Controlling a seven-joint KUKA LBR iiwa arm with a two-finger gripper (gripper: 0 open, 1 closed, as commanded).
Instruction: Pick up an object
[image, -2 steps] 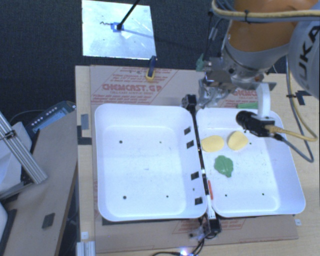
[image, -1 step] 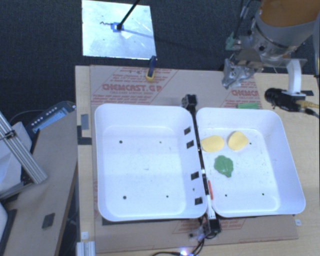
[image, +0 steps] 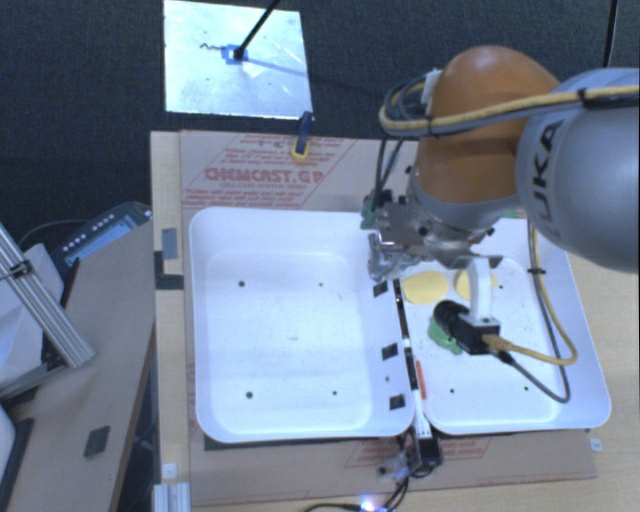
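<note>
Two white bins are counted: left bin (image: 280, 330), right bin (image: 545, 390). One yellow disc (image: 428, 289) and one green piece (image: 441, 341) are seen by the right bin's left edge. The gripper (image: 387, 267) is hung over the bins' shared edge; how wide it stands cannot be told.

The arm (image: 590, 170) is a thick, rounded grey tube with black capital letters (image: 545, 175) printed on it, and above the wrist sits a glossy, dome-shaped orange band (image: 490, 95). Dark cables (image: 405, 100) loop beside the band, and a thin yellow cable (image: 520, 112) runs across it. Below, the wrist narrows to a silvery metal gripper (image: 385, 258).
</note>
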